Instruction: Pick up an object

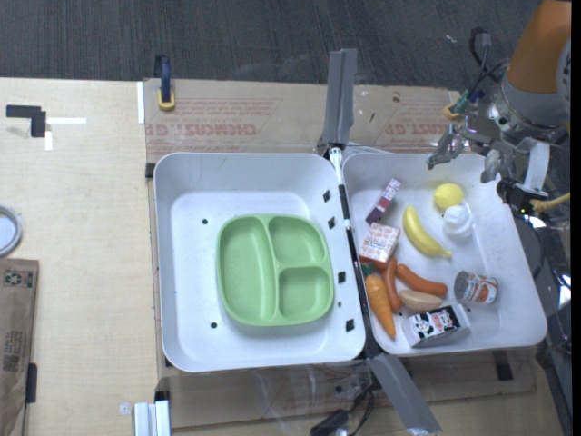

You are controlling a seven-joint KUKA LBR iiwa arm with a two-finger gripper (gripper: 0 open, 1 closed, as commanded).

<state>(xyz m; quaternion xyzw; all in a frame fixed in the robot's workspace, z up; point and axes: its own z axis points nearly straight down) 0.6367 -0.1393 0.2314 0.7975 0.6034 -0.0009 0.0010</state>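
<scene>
Below your two-finger gripper [467, 148], whose fingers hang spread and empty, lies the curved yellow plastic banana [421, 232] in the right white bin [517, 330]; it looks light, stiff, slick, so pinch across its middle.

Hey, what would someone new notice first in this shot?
Probably the green tray, alone in the middle of the left bin. Next, the right bin crowded with toy food: a banana, a lemon, a carrot. The arm hangs over that bin's far right corner.
</scene>
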